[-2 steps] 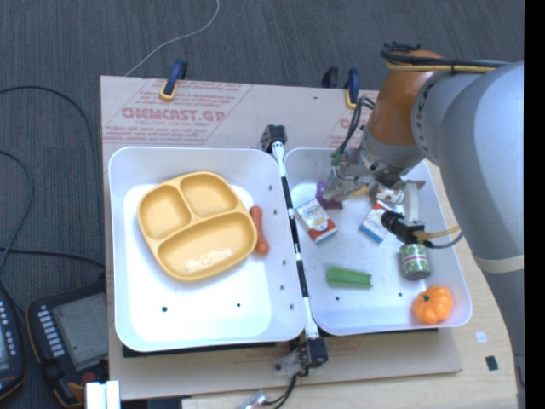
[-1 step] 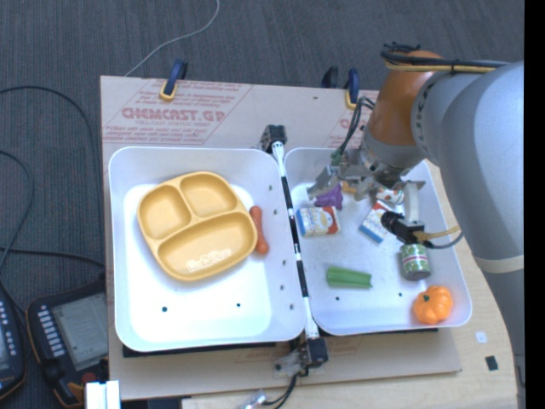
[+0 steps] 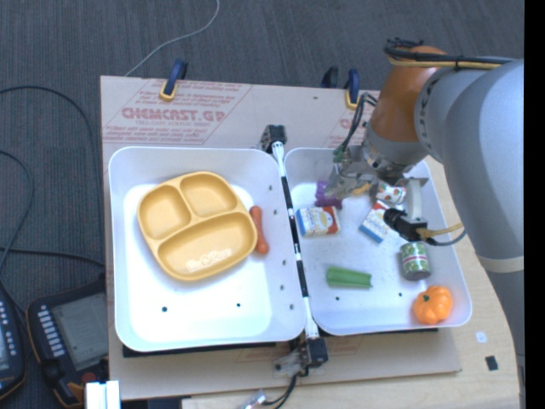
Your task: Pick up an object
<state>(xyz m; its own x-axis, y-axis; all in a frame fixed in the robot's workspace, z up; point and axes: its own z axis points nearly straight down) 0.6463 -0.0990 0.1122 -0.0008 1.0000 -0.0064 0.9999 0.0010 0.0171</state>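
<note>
My gripper (image 3: pixel 342 182) reaches down into the upper left part of the right bin (image 3: pixel 451 313). It hangs right over a small purple object (image 3: pixel 324 194), which is partly hidden beneath it. Just below lies a small white and orange carton (image 3: pixel 317 221). A blue and white packet (image 3: pixel 375 226) and a red and white piece (image 3: pixel 391 196) lie to the right of the gripper. Further down the bin are a green pod (image 3: pixel 349 277), a small can (image 3: pixel 415 260) and an orange pumpkin (image 3: pixel 433 305).
The left bin (image 3: pixel 136 313) holds a yellow divided plate (image 3: pixel 198 224) with an orange carrot-like stick (image 3: pixel 259 228) at its right side. The arm's grey body (image 3: pixel 485 143) covers the right bin's right edge. A ridge (image 3: pixel 294 245) separates the bins.
</note>
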